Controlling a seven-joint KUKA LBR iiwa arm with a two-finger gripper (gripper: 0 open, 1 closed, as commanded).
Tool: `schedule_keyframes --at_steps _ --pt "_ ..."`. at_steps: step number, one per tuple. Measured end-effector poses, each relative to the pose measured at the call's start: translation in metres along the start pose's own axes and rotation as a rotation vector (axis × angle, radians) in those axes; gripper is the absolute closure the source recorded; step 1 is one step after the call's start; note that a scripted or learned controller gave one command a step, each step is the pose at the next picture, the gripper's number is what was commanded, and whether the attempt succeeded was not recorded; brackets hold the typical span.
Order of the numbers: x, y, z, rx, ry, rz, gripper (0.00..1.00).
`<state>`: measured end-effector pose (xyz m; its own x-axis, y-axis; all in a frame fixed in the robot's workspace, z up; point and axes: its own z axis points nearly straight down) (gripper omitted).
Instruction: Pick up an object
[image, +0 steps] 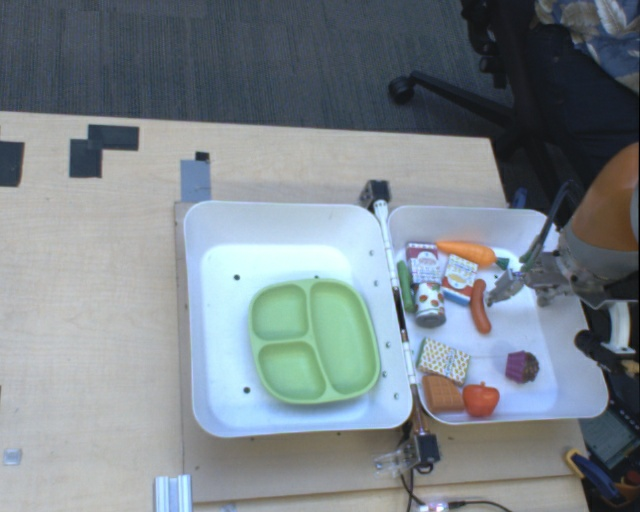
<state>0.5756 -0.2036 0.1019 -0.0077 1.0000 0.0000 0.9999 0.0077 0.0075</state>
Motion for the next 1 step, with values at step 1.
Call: schedule_keyframes --at_steps 1 --pt "0.0520 -0.0430 0.0148 0.000 -0.002 0.005 0.00"
